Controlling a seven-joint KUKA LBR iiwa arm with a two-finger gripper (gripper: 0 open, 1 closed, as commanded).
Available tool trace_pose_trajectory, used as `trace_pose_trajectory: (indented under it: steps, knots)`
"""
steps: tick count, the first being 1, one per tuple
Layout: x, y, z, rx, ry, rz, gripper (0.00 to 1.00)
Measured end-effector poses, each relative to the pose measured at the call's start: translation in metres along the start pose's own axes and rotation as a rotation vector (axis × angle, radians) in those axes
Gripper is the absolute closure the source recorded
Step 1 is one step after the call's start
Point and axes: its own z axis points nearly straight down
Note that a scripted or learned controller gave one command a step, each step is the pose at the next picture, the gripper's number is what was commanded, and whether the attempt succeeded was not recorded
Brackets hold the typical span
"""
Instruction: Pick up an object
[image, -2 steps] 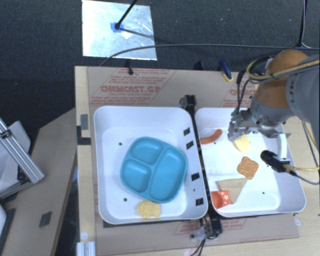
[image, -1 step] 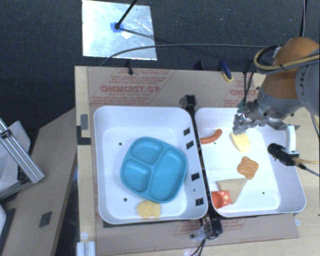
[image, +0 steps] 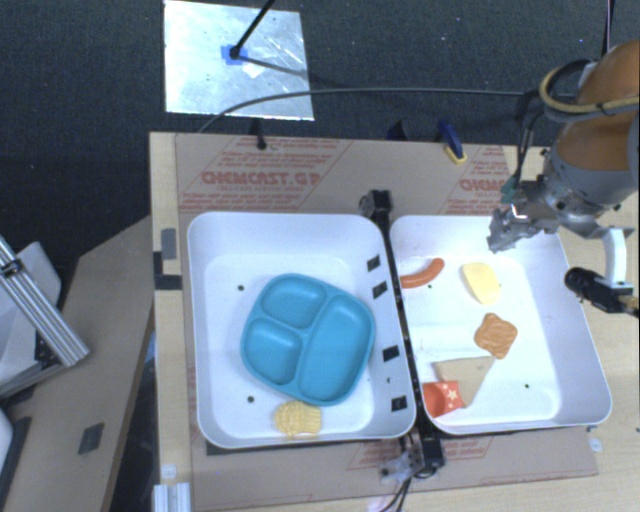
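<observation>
You'll find the gripper (image: 503, 236) at two o'clock, above the right bin (image: 578, 330); its tips blur darkly, so I cannot tell their spread. The arm (image: 600, 130) is cut off at the frame's edge.

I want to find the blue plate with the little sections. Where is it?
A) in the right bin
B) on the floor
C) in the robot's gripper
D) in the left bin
D: the blue plate lies flat in the left bin, with a yellow corn piece beside its near edge; the gripper is over at the right bin's far corner.
</observation>
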Motion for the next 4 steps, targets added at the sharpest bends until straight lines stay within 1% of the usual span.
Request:
trace_pose_trajectory:
  steps: [1, 2, 3, 4]
  knots:
    - [0.063, 0.007, 0.006, 0.004, 0.003, -0.008, 1.0]
    - [0.118, 0.008, 0.021, 0.005, 0.003, -0.007, 1.0]
    - [0.169, 0.013, 0.012, 0.004, 0.004, -0.007, 1.0]
    - [0.214, 0.021, 0.02, 0.005, 0.003, -0.007, 1.0]
